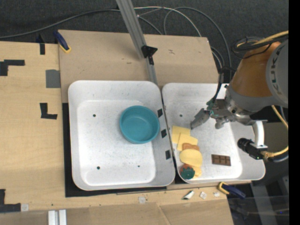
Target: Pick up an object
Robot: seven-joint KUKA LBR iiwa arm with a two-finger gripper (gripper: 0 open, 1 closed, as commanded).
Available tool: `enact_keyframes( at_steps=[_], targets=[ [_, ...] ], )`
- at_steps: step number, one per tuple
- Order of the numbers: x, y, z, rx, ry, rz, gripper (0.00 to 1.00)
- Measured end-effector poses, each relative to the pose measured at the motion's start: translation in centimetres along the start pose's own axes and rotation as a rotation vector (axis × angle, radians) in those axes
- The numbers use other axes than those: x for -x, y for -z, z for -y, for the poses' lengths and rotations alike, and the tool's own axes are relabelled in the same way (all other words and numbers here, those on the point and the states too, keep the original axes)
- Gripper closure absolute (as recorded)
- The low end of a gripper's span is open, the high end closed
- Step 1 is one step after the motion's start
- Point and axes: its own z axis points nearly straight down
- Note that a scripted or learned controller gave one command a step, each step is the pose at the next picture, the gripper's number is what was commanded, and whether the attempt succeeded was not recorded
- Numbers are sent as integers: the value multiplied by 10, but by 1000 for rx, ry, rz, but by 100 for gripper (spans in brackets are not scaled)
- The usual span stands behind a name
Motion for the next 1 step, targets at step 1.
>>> enact_keyframes(
  at_steps=[1],
  targets=[
    [0, 0, 0, 0, 0, 0, 0]
  ],
)
